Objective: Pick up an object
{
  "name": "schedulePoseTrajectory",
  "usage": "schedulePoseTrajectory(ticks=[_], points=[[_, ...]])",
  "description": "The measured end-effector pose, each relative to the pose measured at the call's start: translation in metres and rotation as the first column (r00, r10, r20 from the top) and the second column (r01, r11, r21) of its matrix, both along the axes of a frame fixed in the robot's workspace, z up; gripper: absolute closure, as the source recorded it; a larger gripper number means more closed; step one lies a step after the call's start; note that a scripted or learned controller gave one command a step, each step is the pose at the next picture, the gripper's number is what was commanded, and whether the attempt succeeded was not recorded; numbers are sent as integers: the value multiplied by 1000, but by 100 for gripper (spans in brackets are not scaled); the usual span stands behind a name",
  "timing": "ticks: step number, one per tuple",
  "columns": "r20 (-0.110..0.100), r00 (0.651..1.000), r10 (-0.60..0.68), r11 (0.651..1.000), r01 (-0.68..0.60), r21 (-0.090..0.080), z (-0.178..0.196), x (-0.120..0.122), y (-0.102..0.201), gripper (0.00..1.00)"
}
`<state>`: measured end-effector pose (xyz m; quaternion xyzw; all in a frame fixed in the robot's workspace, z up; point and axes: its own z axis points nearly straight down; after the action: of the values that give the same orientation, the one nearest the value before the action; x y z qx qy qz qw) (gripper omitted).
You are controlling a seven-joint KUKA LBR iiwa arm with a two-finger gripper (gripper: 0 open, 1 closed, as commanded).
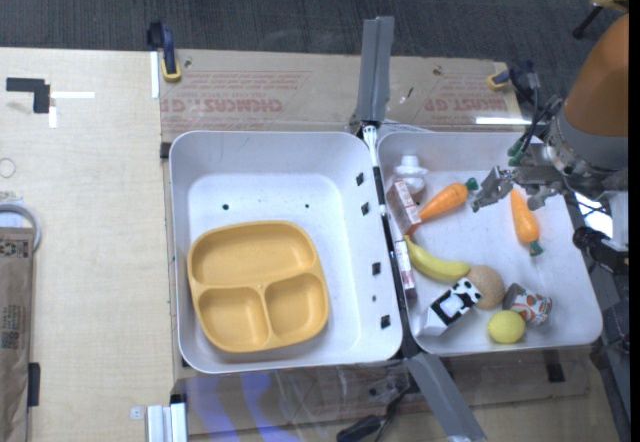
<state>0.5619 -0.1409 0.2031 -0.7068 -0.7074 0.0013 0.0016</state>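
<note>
The right bin (pixel 580 315) holds several small objects. An orange carrot (pixel 443 200) lies near its back left, and a second orange carrot (pixel 525 220) lies near its back right. My gripper (pixel 514 190) hangs over the back of this bin, just above the top end of the second carrot. Its fingers (pixel 488 189) look spread apart and open, and nothing is clearly gripped between them. A banana (pixel 436 263), a brown ball (pixel 487 282), a black-and-white block (pixel 455 303), a lemon (pixel 507 327) and a small can (pixel 531 306) lie toward the bin's front.
A white bottle with a red label (pixel 406 196) lies along the right bin's left wall. The left bin (pixel 200 170) holds a yellow divided plate (pixel 260 285). A grey divider bar (pixel 376 60) stands behind the bins. The arm (pixel 605 90) fills the right edge.
</note>
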Motion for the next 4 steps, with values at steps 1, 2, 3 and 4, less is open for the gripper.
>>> schedulePoseTrajectory(ticks=[1,2,3,4], points=[[0,1000,0,1000,0,0,0,0,0,0],[2,998,-69,998,69,-1,-66,39,-50,0],[2,1000,-2,1000,2,4,-95,19,-71,0],[4,991,131,991,-131,2,-111,20,-68,0]])
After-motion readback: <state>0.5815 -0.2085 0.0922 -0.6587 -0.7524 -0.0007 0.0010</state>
